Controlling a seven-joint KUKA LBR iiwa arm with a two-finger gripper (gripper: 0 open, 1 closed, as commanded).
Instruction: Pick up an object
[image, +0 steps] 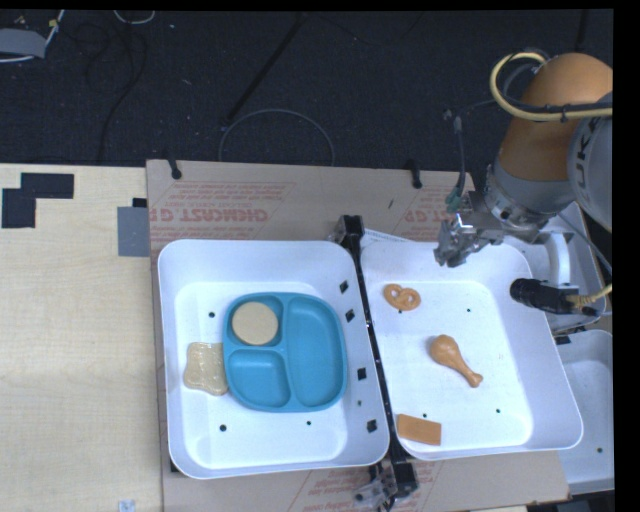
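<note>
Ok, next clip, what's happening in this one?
A KUKA arm reaches in from the right, its gripper at the far edge of the right bin, with nothing seen between its fingers. That bin holds a pretzel, a drumstick and an orange wedge, all lying loose. The left bin holds a blue divided tray with a round cracker in one compartment, and a pale bread-like piece beside the tray.

The claw (455, 247) looks too small (and dark) to read clearly.

Drumstick (456, 360), pretzel (402, 297), orange slab (419, 430) in right bin (540, 340)
</note>
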